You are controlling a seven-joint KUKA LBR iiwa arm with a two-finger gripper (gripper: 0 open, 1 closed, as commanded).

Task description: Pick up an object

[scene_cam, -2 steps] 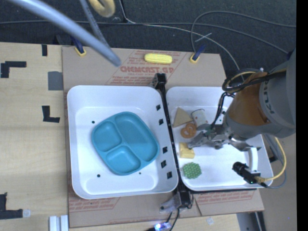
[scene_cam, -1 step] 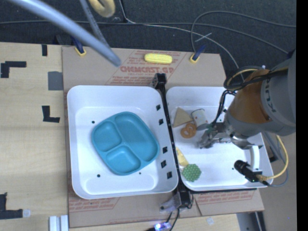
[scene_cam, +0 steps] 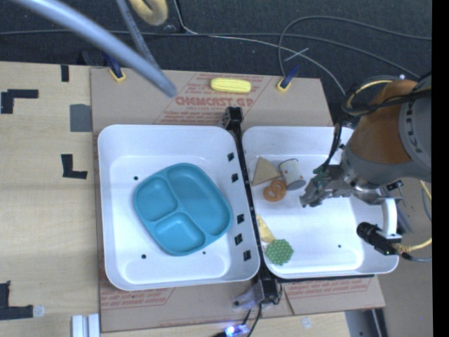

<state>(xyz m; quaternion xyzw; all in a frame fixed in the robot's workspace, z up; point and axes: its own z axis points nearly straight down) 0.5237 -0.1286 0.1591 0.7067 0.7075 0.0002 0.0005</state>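
End effector (scene_cam: 312, 194) hangs low over the right bin (scene_cam: 351, 262), just right of a small grey cylinder (scene_cam: 291, 173) and an orange ring (scene_cam: 274, 191); whether it is parted or closed cannot be told. A tan wedge (scene_cam: 263, 170) and green ball (scene_cam: 278, 251) lie nearby, a blue divided plate (scene_cam: 182, 208) in the left bin (scene_cam: 116, 188).

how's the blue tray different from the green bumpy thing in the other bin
The blue tray is far larger, taking up much of the left bin; the green bumpy thing is small and sits near the front of the right bin. The tray is smooth, with three compartments; the green thing is rounded and knobbly. The tray lies alone; the green thing has other small items nearby. Both lie apart from the hand.
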